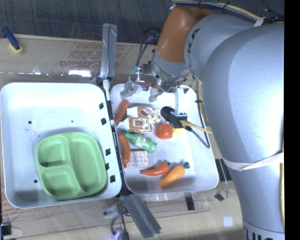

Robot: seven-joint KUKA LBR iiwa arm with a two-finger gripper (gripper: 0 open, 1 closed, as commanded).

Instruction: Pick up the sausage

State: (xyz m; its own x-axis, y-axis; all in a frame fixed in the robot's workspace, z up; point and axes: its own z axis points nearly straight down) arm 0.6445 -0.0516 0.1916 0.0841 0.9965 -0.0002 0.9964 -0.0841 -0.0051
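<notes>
Arm enters from right of frame; gripper (pixel 146 85) sits over the upper edge of the right bin (pixel 206 170). Right bin contents: two sausages (pixel 121 111) (pixel 124 148) along its left wall, green bottle (pixel 141 141), tomato (pixel 164 130), red chilli (pixel 155 170), carrot (pixel 172 175). Left bin (pixel 20 109) holds a green divided plate (pixel 70 165), lower centre.

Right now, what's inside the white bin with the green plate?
Just the green divided plate sits in the left bin, with nothing in its three sections. Whatever is under the plate is covered, so I cannot tell.
</notes>
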